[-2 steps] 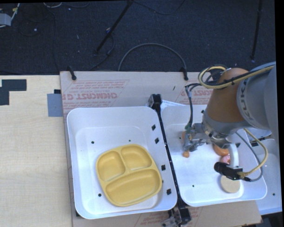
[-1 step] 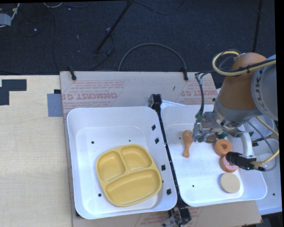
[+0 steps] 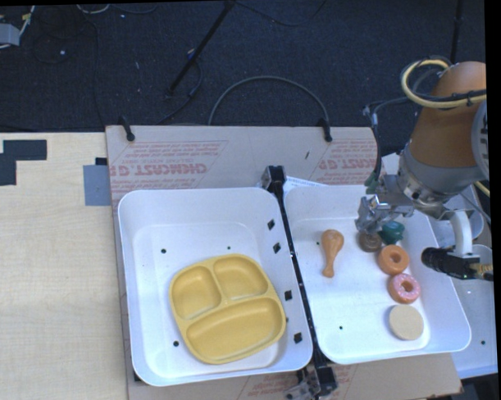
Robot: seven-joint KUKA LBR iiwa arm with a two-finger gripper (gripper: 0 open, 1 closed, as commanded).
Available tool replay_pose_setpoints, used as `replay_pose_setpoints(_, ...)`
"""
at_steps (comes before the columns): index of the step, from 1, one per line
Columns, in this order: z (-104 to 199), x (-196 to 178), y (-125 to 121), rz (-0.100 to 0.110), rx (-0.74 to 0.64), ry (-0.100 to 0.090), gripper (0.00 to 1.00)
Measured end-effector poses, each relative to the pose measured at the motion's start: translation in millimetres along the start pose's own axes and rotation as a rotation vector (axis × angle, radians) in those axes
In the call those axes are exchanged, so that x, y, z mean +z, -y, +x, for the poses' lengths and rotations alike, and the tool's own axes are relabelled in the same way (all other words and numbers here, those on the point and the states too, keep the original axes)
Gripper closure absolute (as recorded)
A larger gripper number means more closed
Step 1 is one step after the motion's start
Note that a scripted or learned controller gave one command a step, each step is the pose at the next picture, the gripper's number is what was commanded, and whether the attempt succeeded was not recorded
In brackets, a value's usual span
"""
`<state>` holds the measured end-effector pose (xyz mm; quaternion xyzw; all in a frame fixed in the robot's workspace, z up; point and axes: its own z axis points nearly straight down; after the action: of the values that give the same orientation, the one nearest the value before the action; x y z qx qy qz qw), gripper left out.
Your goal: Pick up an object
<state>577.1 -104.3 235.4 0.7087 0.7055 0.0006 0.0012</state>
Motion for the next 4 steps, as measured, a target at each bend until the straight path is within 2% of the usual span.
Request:
replay_pose_setpoints(1,-1.2,-6.2,0.1,0.004,0.0,-0.001,1.0)
replay_pose_setpoints(2,48.8,-13.4,6.5,0.006,-0.008,-0.003,1.0)
replay_pose_setpoints(3,97.6,-4.7,5.1,0.007,-0.009,-0.003,1.0)
replay_pose_setpoints(4,140.4,5.3,16.7,0.008,-0.008,-0.002,1.0)
